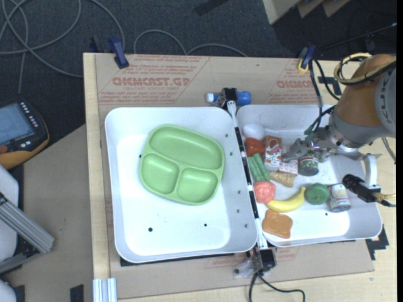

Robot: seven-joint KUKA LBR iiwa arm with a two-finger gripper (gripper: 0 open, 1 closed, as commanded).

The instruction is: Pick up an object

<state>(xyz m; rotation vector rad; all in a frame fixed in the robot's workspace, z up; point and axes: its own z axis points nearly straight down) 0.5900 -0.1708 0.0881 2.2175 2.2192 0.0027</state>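
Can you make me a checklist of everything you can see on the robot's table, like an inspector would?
Surface: cardboard-covered bench bearing a left bin and a right bin, both white.
Job's things: in the right bin, a banana, an orange bread-like piece, a green round toy, a small can, a pink piece.
Clutter: green divided plate in the left bin.
Grippers: gripper low over the right bin's toys; jaws unclear.
Cables: grey loops on the floor; black cable by the arm.
Surroundings: dark carpet, handheld screen device at left.
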